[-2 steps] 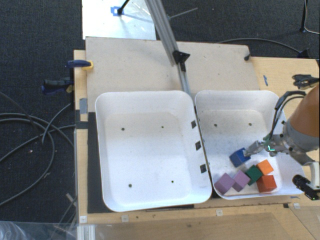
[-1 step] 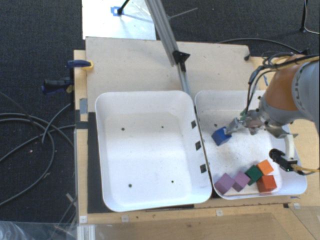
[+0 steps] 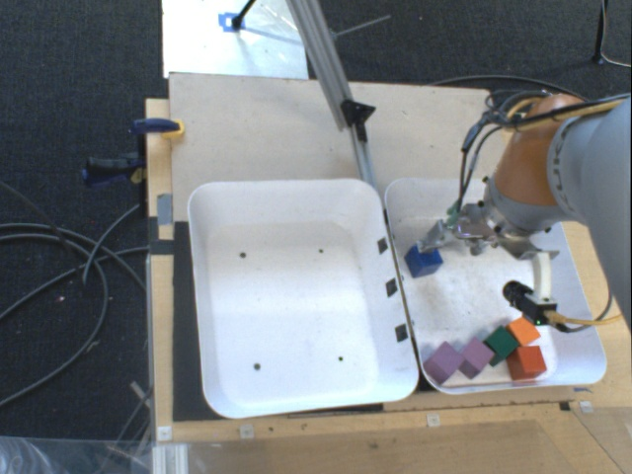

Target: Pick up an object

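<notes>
A small blue block (image 3: 423, 262) sits at the left side of the right bin (image 3: 583, 358), close to the wall shared with the left bin. My gripper (image 3: 435, 239) reaches in from the right and ends directly above and against the blue block; whether the block is gripped cannot be made out. At the right bin's front lie two purple cubes (image 3: 445, 361) (image 3: 475, 356), a green cube (image 3: 502, 345), an orange cube (image 3: 524, 330) and a red-orange cube (image 3: 527, 362), clustered together and apart from the gripper.
The left bin (image 3: 212, 294) lies beside the right one. A slanted metal pole (image 3: 326, 52) comes down to the bench behind the bins. A black cable plug (image 3: 520, 297) hangs under the wrist. Blue clamps (image 3: 117, 170) grip the bench's left edge.
</notes>
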Robot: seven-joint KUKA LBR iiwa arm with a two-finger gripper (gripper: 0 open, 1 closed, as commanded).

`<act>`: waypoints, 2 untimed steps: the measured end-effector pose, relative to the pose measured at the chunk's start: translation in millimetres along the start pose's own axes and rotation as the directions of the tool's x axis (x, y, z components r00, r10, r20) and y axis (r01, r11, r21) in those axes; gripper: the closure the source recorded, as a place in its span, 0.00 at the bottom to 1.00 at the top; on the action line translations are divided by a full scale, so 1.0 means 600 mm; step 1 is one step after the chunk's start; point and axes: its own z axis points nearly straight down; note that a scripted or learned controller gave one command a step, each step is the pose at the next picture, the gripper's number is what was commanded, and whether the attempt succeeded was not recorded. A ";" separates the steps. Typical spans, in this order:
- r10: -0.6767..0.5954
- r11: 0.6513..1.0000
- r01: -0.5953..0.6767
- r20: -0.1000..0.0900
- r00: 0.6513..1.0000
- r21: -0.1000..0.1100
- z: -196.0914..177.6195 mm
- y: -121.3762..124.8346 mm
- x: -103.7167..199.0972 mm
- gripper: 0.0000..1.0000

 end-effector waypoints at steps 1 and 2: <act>0.002 1.000 -0.002 0.006 1.000 0.030 -0.038 0.006 -0.111 0.00; -0.012 0.999 0.013 -0.003 1.000 0.033 0.011 0.093 0.002 0.00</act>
